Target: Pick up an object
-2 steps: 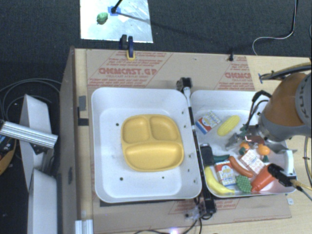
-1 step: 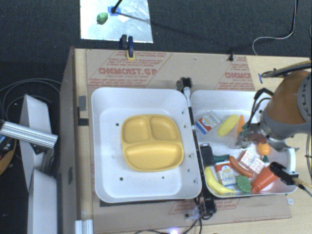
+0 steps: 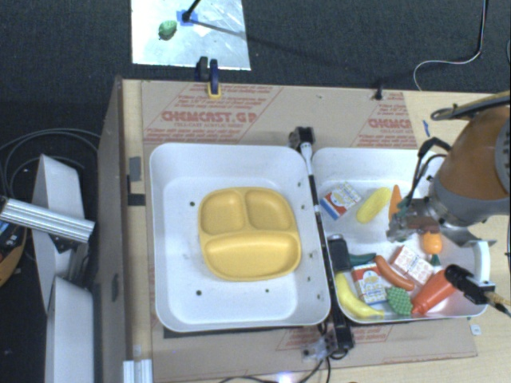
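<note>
Arm enters at 3 o'clock, gripper [image 3: 402, 228] low over the right bin [image 3: 363, 159] – can't tell its state or any hold. Toy food crowds that bin: corn [image 3: 373, 204] at its 12, sausage [image 3: 394, 271] and banana [image 3: 351, 296] toward 6. Left bin [image 3: 172, 214] holds a yellow divided plate [image 3: 248, 233].

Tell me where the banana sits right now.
The banana lies in the right bin, along its front-left corner, beside the green toy and below the sausage.

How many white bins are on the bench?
2. The left white bin holds a yellow divided plate. The right white bin holds toy food, with the gripper above it.
</note>
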`<move>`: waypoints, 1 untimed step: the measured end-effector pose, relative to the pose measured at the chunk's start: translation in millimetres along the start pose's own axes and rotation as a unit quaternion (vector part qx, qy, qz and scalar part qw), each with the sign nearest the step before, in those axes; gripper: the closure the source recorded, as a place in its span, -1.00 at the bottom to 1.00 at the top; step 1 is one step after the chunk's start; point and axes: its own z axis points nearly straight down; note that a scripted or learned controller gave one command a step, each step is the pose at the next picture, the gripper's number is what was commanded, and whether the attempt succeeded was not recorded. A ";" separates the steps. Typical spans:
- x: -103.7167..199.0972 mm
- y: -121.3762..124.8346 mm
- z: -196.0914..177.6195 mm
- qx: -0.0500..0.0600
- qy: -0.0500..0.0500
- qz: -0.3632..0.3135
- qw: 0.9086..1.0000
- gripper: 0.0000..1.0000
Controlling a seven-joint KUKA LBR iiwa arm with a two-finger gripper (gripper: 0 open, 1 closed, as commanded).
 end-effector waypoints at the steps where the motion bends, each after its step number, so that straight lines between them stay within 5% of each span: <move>1: -0.2 -0.2 0.2 0.000 0.000 0.000 1.000 -1.00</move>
